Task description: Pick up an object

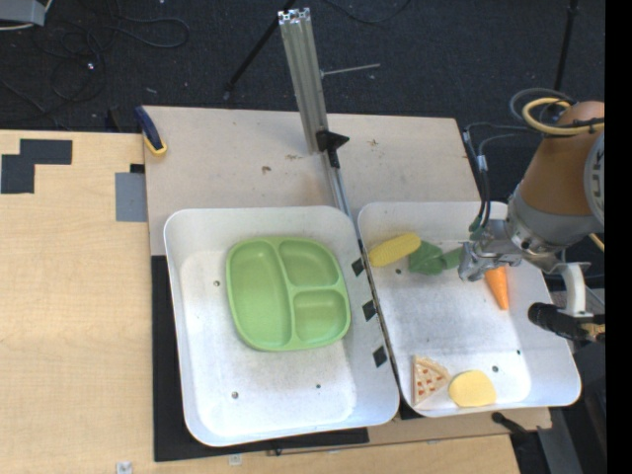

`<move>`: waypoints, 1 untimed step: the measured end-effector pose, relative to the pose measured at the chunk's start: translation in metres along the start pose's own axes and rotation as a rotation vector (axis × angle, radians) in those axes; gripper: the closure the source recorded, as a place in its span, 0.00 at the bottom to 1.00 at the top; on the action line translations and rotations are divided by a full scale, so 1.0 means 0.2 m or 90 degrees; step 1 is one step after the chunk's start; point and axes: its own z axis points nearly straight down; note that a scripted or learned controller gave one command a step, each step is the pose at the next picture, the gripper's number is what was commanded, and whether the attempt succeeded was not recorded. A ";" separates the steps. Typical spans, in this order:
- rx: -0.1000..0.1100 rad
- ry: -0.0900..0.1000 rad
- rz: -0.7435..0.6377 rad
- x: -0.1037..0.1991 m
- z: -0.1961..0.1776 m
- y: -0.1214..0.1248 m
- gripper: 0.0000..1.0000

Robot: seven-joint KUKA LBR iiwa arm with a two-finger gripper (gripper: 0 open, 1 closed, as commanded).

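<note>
My gripper (481, 262) hangs over the right bin (553, 388), its state impossible to tell.
The carrot (498, 286) beside it looks light, stiff, slippery; I'd pinch its thick end.

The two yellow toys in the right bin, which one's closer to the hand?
The long yellow one at the bin's far left, beside the green toy. The round yellow one lies at the near edge by the pizza slice, farther from the hand.
</note>
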 end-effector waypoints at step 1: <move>-0.001 0.000 -0.001 0.01 -0.28 -0.04 1.00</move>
